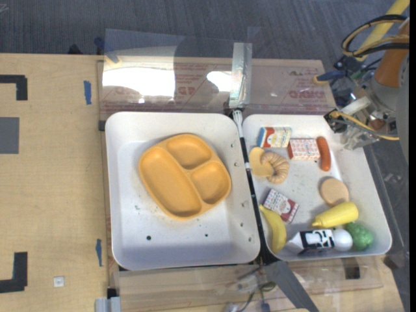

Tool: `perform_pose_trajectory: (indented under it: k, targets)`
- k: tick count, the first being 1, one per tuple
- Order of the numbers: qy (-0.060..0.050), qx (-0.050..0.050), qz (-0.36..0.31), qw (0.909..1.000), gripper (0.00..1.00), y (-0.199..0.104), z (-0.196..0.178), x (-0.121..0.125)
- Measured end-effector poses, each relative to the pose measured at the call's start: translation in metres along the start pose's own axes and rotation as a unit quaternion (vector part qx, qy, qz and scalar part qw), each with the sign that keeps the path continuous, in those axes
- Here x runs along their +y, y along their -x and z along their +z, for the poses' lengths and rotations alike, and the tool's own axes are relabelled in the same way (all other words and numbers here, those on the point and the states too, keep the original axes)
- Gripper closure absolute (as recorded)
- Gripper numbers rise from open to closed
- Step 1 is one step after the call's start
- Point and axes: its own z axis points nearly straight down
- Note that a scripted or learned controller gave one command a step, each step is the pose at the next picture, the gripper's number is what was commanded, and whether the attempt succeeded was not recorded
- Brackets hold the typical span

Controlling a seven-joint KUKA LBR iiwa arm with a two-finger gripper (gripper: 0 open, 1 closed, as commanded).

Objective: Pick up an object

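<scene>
The right bin (pixel 377 194) holds several toy foods. A red and white carton (pixel 275 137), a pink box (pixel 303 148) and a sausage (pixel 324 153) lie along its far side, with a croissant (pixel 270 163) to their left. A tan bun (pixel 333 190), a second small carton (pixel 281 205), a banana (pixel 274 227), a yellow bottle (pixel 336 215), a black and white bottle (pixel 322 240) and a green broccoli (pixel 361 236) fill the near half. My gripper (pixel 353 134) hangs over the bin's far right corner, right of the sausage, touching none of the objects.
An orange divided plate (pixel 185 174) lies in the left bin (pixel 123 239). A clear plastic wall (pixel 240 77) stands behind both bins. Yellow and black cables (pixel 370 34) loop around the arm at the upper right. Wooden bench top (pixel 45 174) extends to the left.
</scene>
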Motion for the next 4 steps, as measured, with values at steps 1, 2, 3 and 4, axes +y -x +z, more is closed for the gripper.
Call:
perform_pose_trajectory:
  k: [1, 2, 3, 4]
  targets:
    - [-0.002, -0.002, 0.067, 0.9978, 1.0, -0.003, -0.01, -0.038]
    - [-0.002, -0.003, 0.067, 0.9977, 0.0, -0.002, -0.01, -0.038]
    - [0.001, 0.002, -0.014, 0.9999, 0.0, -0.014, -0.136, -0.033]
    - [-0.004, -0.007, 0.071, 0.9975, 0.0, 0.001, 0.001, 0.001]
